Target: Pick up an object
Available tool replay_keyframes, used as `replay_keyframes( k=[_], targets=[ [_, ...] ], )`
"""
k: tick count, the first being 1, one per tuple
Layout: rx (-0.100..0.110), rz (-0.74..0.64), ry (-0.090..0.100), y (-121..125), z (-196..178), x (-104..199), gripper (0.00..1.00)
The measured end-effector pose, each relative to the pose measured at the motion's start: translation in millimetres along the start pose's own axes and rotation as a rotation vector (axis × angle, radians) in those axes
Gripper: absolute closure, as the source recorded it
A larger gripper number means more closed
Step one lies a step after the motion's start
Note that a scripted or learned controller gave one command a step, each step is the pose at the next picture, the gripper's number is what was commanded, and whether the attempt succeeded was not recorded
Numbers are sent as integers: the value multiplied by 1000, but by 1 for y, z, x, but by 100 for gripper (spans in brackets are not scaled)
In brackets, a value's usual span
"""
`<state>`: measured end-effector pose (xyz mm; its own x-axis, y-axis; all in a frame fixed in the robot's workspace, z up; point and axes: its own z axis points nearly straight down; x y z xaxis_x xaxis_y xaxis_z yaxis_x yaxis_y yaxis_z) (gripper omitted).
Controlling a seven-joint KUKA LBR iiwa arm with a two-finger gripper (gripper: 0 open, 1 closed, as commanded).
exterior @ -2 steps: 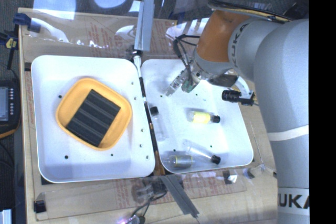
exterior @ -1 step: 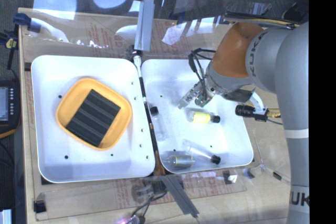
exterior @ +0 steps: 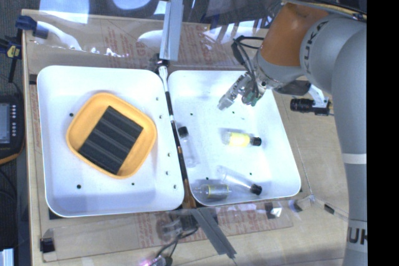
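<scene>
My gripper [exterior: 239, 98] hangs over the upper middle of the right bin [exterior: 280, 134], open, with nothing between its fingers. Below it lies a small yellow tube with a black cap [exterior: 240, 139], about a hand's width nearer the front. A clear tube with a black cap [exterior: 239, 182] and a silvery cylinder [exterior: 212, 190] lie along the bin's front wall. Another small clear item with a black cap [exterior: 183, 133] rests by the bin's left wall. In the left bin [exterior: 56, 184] sits an orange-yellow dish [exterior: 81, 121] holding a black ridged block [exterior: 112, 139].
A grey metal bar [exterior: 170, 28] stands at the back between the bins. Clear plastic sheeting [exterior: 93, 3] lines the far edge of the bench. The arm's orange band [exterior: 287, 34] and grey links occupy the upper right.
</scene>
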<state>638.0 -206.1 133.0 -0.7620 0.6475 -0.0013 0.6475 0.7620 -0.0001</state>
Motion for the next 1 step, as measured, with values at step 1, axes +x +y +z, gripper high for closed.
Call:
replay_keyframes(
  k=[1],
  targets=[
    [1, 99, 3, 51, 41, 51, 100]
  ],
)
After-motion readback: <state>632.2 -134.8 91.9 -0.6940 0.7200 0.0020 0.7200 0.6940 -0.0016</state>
